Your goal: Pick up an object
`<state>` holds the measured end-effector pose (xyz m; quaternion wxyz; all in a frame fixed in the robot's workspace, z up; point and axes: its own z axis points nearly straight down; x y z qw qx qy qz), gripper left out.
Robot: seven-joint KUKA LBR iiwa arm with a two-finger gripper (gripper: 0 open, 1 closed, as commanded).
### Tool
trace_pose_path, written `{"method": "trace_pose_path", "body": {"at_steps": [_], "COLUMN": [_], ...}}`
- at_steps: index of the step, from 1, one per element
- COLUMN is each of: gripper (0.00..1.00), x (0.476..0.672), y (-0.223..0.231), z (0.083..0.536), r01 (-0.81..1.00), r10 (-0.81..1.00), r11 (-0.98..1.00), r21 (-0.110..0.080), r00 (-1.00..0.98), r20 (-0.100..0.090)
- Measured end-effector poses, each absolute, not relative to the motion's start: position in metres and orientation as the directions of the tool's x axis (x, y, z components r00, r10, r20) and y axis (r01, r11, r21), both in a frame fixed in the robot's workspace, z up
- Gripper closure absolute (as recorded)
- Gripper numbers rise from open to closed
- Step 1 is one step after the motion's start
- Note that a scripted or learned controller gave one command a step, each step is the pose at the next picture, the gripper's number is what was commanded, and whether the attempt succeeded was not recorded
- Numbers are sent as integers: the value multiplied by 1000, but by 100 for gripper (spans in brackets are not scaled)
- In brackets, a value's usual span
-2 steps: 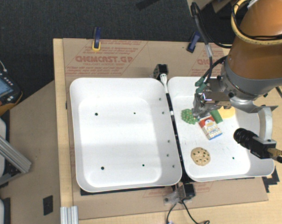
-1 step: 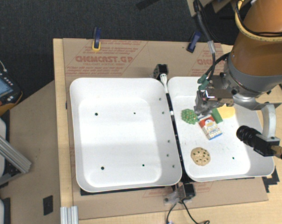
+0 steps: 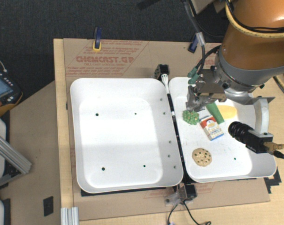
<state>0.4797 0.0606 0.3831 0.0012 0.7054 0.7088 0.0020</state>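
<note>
My gripper (image 3: 194, 105) hangs low over the left part of the right bin (image 3: 226, 172), reaching down from the grey wrist. Directly under its tip, and touching or nearly touching it, lies a green broccoli-like piece (image 3: 190, 117). A small red, white and blue box (image 3: 212, 127) lies just right of the green piece. A round chocolate-chip cookie (image 3: 202, 156) sits nearer the front of the bin. Behind the box, a yellow block (image 3: 227, 111) and a green strip (image 3: 215, 112) are partly hidden by the arm.
The left bin (image 3: 85, 125) stands beside the right one, their rims meeting along a black seam (image 3: 175, 135). Both rest on a cardboard sheet (image 3: 109, 55) held by a blue-yellow clamp (image 3: 97, 41) at the back.
</note>
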Motion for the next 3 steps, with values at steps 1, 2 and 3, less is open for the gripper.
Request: {"method": "trace_pose_path", "body": {"at_steps": [1,2,3], "gripper": [100,100,100], "x": [480,481,481], "y": [59,59,77], "z": [393,403,413], "r01": [1000,1000,1000], "r10": [1000,1000,1000], "r11": [2,3,2], "r21": [5,7,4], "r00": [-2,-3,-2], "r20": [-1,-1,0]}}
